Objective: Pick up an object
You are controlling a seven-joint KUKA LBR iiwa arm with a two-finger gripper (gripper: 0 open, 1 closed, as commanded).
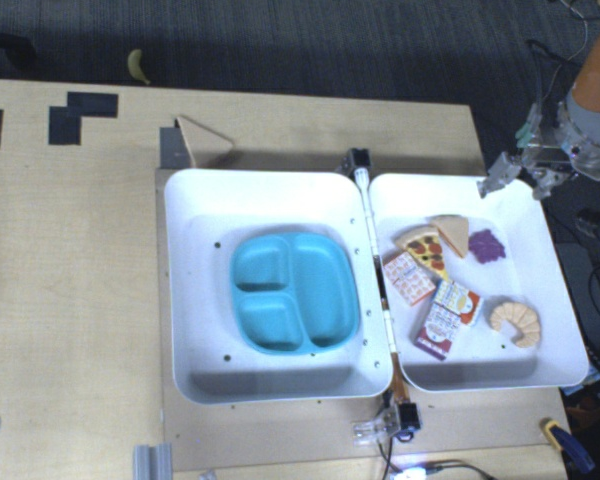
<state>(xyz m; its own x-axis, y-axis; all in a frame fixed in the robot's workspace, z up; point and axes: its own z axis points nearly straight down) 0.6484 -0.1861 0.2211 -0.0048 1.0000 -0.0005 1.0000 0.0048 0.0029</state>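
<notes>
- Six small objects are lying in the right bin [555, 268], all apart from the end effector [510, 173]
- A pizza slice [423, 246] is showing a yellow crust edge and red dots on top; it is sitting near the bin's left wall, its long axis running diagonally from upper left to lower right
- A tan wedge [454, 232], like a piece of bread, is touching the pizza slice on its right, with its narrow end pointing up and left
- A purple lumpy piece [486, 245] is sitting just beside the wedge, toward the bin's middle
- Two flat printed packets are lying below these: a white and red one [409, 277] near the left wall, tilted, and a longer one [445, 318] with a dark red lower end, its long axis leaning from upper right to lower left
- A pale croissant [515, 322] is curving near the bin's right side, well apart from the packets
- One blue tray [292, 290] with three compartments is resting in the left bin [195, 268]
- Two white bins are standing side by side on the counter [70, 298]
- The end effector is hovering over the far right corner of the right bin, and whether it is spread or pressed together I cannot tell
</notes>
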